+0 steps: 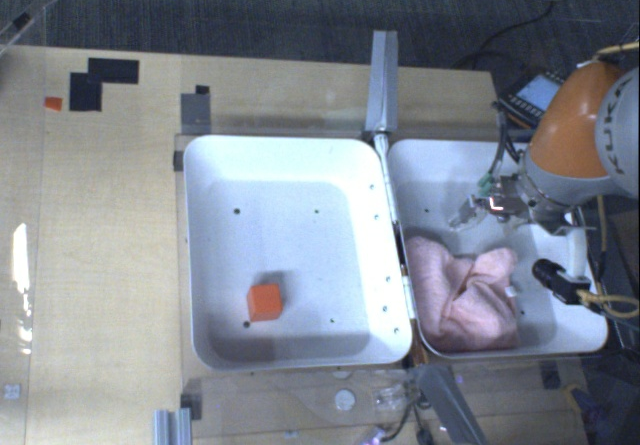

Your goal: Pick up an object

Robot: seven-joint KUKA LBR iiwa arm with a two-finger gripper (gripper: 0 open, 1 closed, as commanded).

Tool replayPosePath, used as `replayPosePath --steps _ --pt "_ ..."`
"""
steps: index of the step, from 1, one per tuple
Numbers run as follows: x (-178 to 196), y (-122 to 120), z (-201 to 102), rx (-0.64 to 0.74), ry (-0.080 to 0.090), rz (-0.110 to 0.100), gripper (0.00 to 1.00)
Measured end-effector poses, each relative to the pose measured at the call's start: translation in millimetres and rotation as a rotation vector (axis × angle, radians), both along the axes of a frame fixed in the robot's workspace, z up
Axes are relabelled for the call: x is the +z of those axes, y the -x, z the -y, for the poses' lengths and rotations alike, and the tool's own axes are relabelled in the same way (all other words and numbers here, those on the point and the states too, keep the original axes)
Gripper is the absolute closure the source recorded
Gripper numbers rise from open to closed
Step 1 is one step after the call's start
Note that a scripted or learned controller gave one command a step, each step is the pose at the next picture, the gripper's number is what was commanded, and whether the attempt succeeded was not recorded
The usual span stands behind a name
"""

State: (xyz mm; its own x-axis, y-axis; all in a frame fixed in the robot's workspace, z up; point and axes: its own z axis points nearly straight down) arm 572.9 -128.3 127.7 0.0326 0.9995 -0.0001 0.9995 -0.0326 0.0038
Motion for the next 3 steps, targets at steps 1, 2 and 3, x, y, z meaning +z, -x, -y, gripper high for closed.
replayPosePath --steps 1,2,3 --pt "16 24 43 0.06 0.001 0.003 0.0" --pt "-38 51 77 0.179 0.004 0.01 0.0" --pt "-39 -34 7 0.509 0.004 0.009 0.0"
